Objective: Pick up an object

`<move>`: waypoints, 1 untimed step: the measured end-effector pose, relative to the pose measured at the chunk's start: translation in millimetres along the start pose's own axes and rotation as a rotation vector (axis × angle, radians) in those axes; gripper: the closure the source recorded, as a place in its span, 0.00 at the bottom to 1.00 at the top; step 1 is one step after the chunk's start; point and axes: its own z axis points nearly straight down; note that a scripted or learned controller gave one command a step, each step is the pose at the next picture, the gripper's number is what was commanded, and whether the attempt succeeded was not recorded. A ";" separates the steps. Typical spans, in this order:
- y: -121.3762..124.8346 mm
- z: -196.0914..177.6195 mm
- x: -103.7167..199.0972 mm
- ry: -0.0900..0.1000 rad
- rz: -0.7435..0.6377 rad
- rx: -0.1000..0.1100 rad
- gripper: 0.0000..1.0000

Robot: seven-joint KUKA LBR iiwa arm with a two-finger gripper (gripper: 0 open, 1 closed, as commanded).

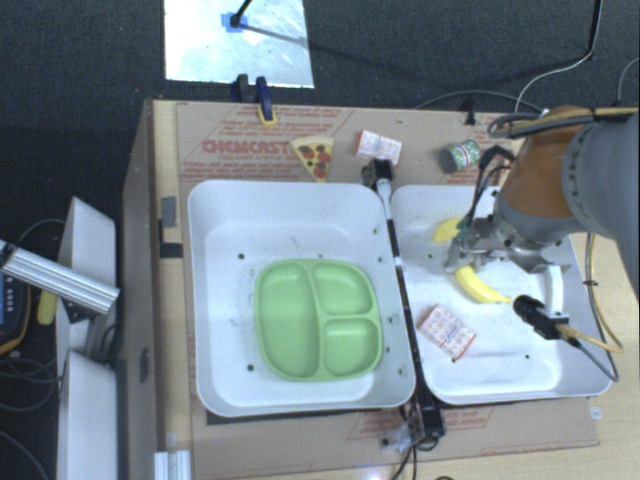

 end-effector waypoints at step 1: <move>-20.3 -90.5 60.9 0.001 -0.001 -0.001 1.00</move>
